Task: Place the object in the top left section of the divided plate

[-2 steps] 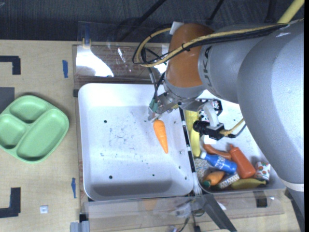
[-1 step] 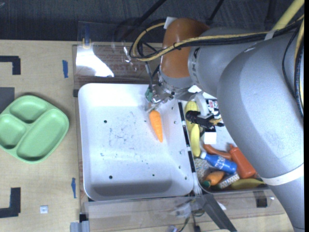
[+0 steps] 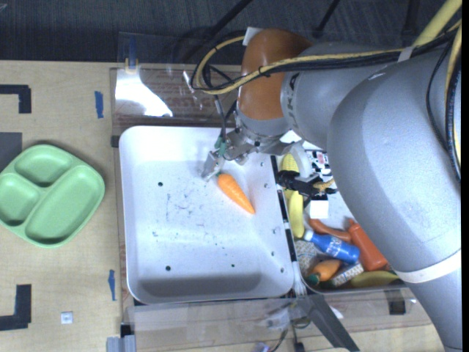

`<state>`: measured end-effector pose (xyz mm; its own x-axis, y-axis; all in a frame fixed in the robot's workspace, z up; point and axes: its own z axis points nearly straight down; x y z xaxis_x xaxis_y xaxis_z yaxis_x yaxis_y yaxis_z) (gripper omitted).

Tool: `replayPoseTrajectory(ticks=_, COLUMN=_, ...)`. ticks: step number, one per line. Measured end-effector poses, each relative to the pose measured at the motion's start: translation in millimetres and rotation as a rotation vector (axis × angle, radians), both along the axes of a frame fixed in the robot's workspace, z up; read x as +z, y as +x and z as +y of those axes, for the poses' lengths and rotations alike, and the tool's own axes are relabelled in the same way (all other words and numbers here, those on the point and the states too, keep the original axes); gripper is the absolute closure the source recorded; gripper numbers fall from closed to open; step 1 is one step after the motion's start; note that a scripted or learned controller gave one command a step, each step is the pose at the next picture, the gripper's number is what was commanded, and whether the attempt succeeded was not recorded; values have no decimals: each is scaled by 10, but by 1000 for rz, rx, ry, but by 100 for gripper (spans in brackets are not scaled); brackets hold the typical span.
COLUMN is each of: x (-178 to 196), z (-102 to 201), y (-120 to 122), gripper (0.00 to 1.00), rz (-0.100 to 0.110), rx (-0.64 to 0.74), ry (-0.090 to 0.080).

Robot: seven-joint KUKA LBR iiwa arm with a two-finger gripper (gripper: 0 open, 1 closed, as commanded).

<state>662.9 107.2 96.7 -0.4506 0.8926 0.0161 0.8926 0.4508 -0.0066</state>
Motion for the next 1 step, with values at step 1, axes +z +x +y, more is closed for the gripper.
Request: replayPoseTrajectory(ticks=1, x=1035, z=62, y=-204, gripper=0, rz=-14, rx=-375, ry=-14)
